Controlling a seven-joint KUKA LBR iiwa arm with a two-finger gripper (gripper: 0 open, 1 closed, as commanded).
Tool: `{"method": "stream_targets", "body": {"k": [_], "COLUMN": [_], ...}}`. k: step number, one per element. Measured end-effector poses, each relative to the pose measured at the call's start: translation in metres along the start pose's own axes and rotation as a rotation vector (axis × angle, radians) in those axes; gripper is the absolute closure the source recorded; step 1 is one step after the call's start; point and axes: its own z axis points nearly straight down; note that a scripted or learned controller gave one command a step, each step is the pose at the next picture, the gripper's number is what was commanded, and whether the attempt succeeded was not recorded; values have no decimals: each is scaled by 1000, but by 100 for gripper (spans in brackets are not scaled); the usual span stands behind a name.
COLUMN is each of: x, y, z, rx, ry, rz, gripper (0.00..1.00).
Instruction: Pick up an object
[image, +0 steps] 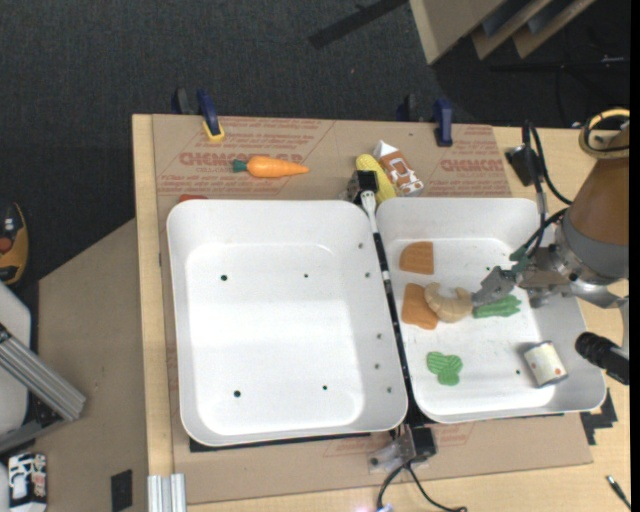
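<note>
We log first what reads poorly: the grey arm with its orange band (605, 215) is cut off by the frame at three o'clock, and its two-finger gripper (497, 285) is a dark, blurred mass over the right shallow white bin (520, 210), so we cannot tell whether its fingers stand apart or together, nor whether they touch anything. Directly at six o'clock of the gripper tip, just beside it, lies a small green elongated plastic piece (497, 309); contact is not resolvable. At nine o'clock of the gripper lies a pale beige curved lump (447, 302), touching an orange wedge-shaped block (419, 307) on its nine o'clock side. A second orange block (418, 258) sits at twelve o'clock of that wedge, apart from it. A green leafy-shaped toy (445, 367) lies at six o'clock of the beige lump, well apart. A small white and grey cylinder (543, 362) rests near the bin's five o'clock corner. The left shallow white bin (190, 300) adjoins the right one along a dark seam, offering broad open floor. On the cardboard-covered bench (150, 200) beyond the bins, at twelve o'clock, lie an orange toy carrot with a green top (270, 168) and a cluster of a yellow piece (369, 168) and a brown and white carton (402, 172), partly overlapping and hard to separate.
</note>
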Motion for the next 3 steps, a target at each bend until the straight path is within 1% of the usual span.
{"method": "stream_targets", "body": {"k": [1, 2, 3], "x": [49, 47, 47], "y": [-12, 40, 39], "z": [109, 104, 93], "rx": [5, -4, -3], "ry": [3, -1, -1], "rz": [-2, -2, 0], "gripper": [0, 0, 100]}}
